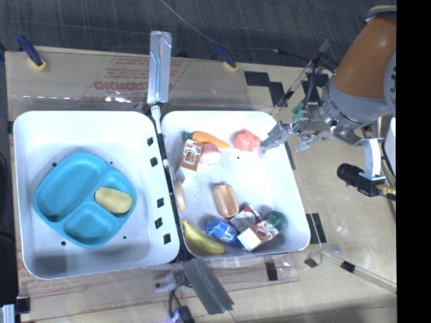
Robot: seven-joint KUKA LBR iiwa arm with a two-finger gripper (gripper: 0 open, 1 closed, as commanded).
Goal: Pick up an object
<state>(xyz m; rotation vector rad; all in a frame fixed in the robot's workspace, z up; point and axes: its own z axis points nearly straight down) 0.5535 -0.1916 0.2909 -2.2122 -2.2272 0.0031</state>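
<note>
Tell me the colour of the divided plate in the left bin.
Light blue; the divided plate shows best in the camera view, with a yellow piece on it.

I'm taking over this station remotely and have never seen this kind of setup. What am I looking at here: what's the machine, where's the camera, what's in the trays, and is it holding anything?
One camera looks down at a slant on a bench with two shallow white bins. The grey arm with an orange band reaches in from the right; its pincer sits at the right bin's upper right edge, beside a pink ball-like toy. I see nothing between its fingers.

The left bin holds a blue divided plate with a yellow lump on it. The right bin also holds a carrot, a small printed box, a tan oblong piece, a banana and a cluster of small packets.
</note>
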